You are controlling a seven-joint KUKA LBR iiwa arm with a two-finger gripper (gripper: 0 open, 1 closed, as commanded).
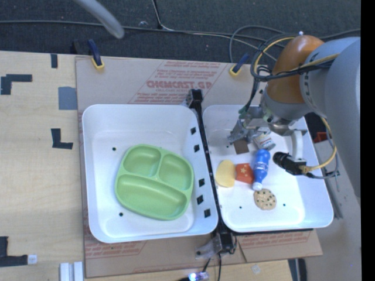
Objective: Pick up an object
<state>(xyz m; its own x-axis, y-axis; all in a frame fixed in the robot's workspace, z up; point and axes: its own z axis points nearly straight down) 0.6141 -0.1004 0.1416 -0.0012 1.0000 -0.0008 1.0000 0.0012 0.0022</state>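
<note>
Camera view, looking down at a slant: two shallow white bins sit side by side on the bench [35, 157]. The left bin [96, 122] contains a green divided plate [154, 181], lying flat near its centre. The right bin [313, 209] contains four loose items grouped toward its left half: a yellow rounded piece [225, 173] just beside the dividing wall, a small red block [244, 172] touching or nearly touching it on the right, a blue bottle [260, 167] lying on its side next to the red block, and a cookie [265, 199] nearer the front edge, apart from the others.

The arm [299, 69], grey with an orange band, reaches in from the right. Its gripper [245, 134] is low over the rear part of the right bin, just above the blue bottle and red block. Whether the fingers are released or clenched cannot be told from this angle; no item is visibly between them. A black cable [293, 163] trails beside the wrist.
</note>
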